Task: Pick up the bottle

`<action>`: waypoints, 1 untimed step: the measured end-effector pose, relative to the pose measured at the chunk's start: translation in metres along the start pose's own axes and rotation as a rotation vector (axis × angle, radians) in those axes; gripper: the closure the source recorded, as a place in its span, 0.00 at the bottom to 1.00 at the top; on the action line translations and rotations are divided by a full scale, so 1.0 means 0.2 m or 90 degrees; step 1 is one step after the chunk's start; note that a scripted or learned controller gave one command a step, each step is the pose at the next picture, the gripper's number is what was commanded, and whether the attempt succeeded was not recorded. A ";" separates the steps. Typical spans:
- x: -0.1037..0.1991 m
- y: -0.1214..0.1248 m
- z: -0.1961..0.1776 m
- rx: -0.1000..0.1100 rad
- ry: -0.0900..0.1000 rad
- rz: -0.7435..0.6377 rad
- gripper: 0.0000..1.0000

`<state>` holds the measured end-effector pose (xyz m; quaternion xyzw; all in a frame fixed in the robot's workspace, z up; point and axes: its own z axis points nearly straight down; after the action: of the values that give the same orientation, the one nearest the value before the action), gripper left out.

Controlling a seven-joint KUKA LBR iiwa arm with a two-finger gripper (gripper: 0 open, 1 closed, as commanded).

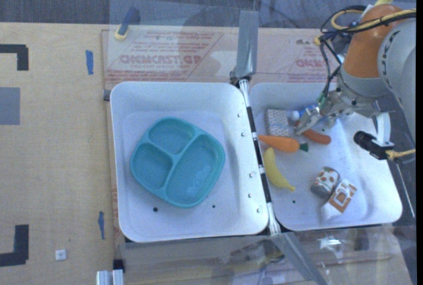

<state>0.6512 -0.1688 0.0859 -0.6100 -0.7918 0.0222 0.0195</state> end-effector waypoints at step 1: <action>-0.18 0.02 0.00 -0.032 -0.002 -0.086 0.00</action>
<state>0.6649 -0.2029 0.0860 -0.5557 -0.8314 0.0021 0.0047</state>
